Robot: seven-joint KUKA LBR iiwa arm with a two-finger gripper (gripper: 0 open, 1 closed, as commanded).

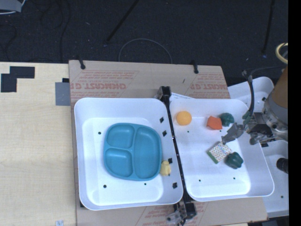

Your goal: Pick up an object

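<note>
- Where the two shallow white bins meet at a black divider down the centre of the frame, the left white bin (89, 112) holds a blue three-compartment plastic plate (132, 150) that takes up most of its floor, leaving only narrow bare strips along the walls.
- A small pale yellow lump (165, 168) sits just beside the plate's lower right edge, close to the divider.
- The right white bin (207, 185) has its lower half bare, with open floor along the bottom and left walls; its things cluster in the upper and right part.
- In that bin there are five things: one orange ball (184, 118) at upper left, one red-orange block (214, 123), one dark green rounded piece (227, 119) touching it on the right, one small checkered flat card (219, 152), and one second dark green lump (234, 160) just beside the card's lower right.
- The grey two-finger gripper (233, 133) reaches in from the right edge, its tip just above the checkered card and below the red-orange block.
- Its fingers are small and dark against the clutter; whether they are apart or together cannot be told, and nothing is seen between them.
- The arm is cut off by the right side of the frame.
</note>
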